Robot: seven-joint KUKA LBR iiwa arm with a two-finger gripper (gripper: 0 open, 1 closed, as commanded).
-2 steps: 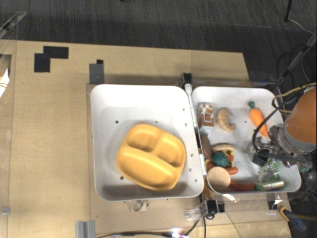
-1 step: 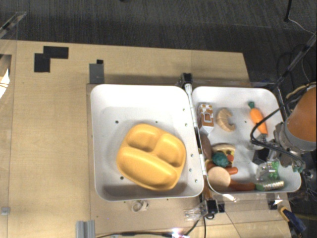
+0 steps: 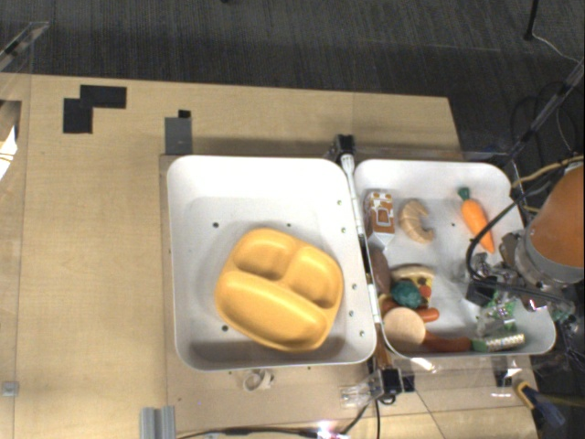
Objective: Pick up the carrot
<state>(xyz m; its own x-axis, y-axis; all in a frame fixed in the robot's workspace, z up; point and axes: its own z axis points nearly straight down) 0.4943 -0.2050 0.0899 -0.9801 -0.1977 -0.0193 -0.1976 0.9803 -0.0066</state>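
Observation:
The carrot [image 3: 474, 219] is orange with a green top and lies at the back right of the right bin [image 3: 439, 176], its tip pointing toward the front right. A black cable crosses its lower end. My gripper [image 3: 498, 323] hangs low over the bin's front right corner, a short way in front of the carrot and apart from it. The arm's orange band [image 3: 559, 225] sits just right of the carrot.
The right bin also holds a brown box [image 3: 380, 211], a croissant [image 3: 419, 219], a burger-like toy [image 3: 410, 284], a tan ball [image 3: 404, 326] and a red sausage [image 3: 446, 343]. A large yellow bread-shaped object [image 3: 279, 286] lies in the left bin [image 3: 196, 190].

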